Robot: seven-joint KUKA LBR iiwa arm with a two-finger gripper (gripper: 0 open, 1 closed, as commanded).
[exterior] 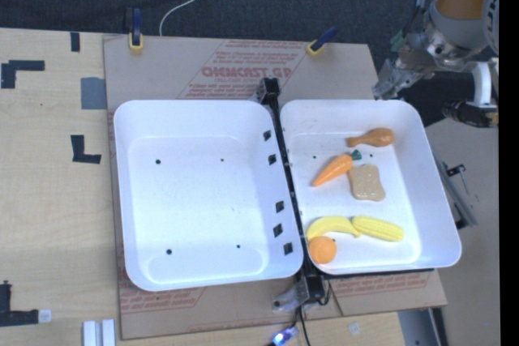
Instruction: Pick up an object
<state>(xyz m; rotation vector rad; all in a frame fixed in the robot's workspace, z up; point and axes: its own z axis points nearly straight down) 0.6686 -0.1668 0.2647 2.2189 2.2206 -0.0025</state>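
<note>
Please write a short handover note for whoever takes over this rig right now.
Claw: above the far right corner of the right bin, nothing seen in it.
In the right bin: drumstick, carrot, tan bread slice, banana, corn cob, orange.
Done: nothing picked up yet.
Left: descend, grasp one object, lift.

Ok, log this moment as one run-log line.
gripper: above right bin's far right corner, holding nothing | right bin: drumstick, carrot, bread slice, banana, corn, orange | pick: not started
</note>
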